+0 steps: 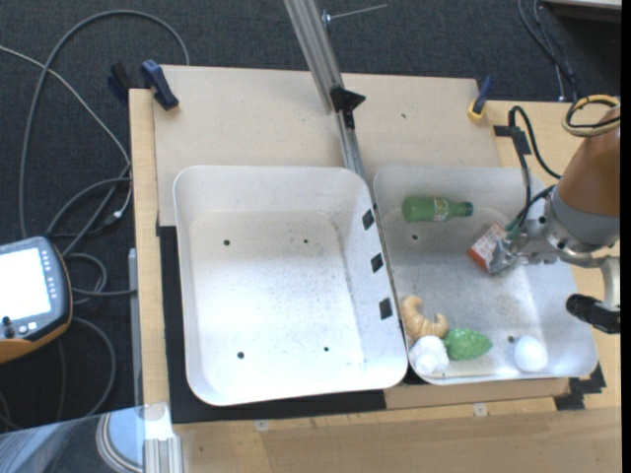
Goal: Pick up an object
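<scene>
My gripper (505,257) is low in the right bin (552,294), near its right side. It sits right against a small red and white box (483,247), which lies at its left; whether the box is gripped I cannot tell. A green bottle (437,208) lies on its side at the back of this bin. Along the front edge lie a tan curved piece (422,315), a white round object (429,355), a green lump (467,343) and a white ball (530,354).
The left bin (197,264) stands beside the right one, sharing a middle wall. A metal pole (315,47) slants across the back of the bench. The arm's orange band (595,175) and cables hang over the right bin's right rim.
</scene>
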### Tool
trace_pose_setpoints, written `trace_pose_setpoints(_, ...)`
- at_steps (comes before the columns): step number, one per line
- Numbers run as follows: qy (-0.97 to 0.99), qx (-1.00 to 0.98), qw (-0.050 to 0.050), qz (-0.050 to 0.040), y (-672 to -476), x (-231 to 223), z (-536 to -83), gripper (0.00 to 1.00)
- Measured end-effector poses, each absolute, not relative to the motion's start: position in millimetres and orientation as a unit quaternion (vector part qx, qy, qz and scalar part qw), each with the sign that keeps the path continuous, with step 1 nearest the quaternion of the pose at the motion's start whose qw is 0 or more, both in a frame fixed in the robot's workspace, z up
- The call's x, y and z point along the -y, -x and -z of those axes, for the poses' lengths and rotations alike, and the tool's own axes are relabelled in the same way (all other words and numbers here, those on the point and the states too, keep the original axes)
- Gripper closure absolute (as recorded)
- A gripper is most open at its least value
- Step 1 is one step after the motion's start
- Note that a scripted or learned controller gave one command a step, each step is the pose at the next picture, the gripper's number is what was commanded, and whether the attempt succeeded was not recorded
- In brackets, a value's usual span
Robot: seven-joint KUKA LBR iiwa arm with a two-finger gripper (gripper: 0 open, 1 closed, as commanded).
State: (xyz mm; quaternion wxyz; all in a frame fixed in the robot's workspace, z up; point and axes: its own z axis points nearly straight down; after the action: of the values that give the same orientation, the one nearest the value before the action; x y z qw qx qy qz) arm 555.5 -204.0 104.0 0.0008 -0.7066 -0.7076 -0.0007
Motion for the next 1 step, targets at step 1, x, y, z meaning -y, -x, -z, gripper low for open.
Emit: trace_pose_setpoints(1, 0.706, 0.708, -0.003, 0.0018, -559.8, 198.7, -166.8, 1.00)
